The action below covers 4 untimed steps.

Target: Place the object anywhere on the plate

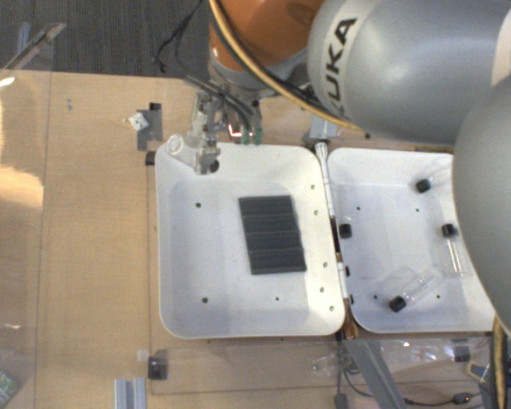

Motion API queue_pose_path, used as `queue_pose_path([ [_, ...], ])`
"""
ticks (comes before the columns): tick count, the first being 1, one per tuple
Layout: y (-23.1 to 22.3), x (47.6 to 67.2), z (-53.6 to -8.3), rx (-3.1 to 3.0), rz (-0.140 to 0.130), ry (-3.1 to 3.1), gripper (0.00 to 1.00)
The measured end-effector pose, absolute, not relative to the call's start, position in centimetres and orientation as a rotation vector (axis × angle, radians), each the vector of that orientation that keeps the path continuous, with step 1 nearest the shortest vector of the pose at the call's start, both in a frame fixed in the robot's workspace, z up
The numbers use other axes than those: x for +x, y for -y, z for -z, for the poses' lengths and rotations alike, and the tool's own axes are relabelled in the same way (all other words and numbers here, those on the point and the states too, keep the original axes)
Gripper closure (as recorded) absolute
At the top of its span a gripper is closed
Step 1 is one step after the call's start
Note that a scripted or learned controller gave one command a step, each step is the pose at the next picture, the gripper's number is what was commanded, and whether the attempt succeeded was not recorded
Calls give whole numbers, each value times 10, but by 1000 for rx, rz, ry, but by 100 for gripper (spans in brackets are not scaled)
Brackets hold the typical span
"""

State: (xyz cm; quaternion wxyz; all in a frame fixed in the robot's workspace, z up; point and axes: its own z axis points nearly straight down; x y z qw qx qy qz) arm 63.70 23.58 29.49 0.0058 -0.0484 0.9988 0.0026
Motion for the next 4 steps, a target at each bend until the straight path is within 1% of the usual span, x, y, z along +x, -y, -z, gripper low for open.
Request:
queue_pose_path([
  [1, -236, 669, -151, -33, -6, -3137, 100],
  [2, -229, 673, -114, -481, 3, -3091, 100],
  [3, -236, 670, -205, -890, -6, -3000, 100],
  [4, -227, 670, -184, -821, -6, -3021, 100],
])
